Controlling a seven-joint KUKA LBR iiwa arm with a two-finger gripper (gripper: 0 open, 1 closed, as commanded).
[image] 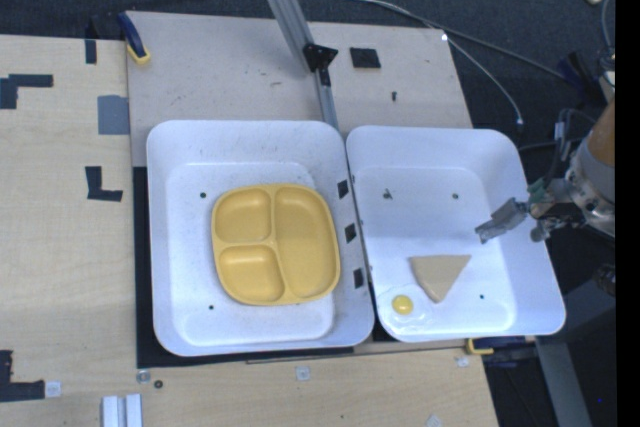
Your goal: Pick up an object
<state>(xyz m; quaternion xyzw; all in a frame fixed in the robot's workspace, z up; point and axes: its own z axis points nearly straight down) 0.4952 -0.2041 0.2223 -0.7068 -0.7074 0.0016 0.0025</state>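
Camera view: my gripper [515, 218] hangs at the right bin's [500, 155] right edge, jaws spread, holding nothing. The wedge [438, 274] lies near its front edge. I fear clipping the wall descending.

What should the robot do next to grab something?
Probably slide the end effector left and down toward the tan triangle in the right bin. The end effector sits near that bin's right edge, holding nothing, and the triangle lies close by, beside a small yellow ball.
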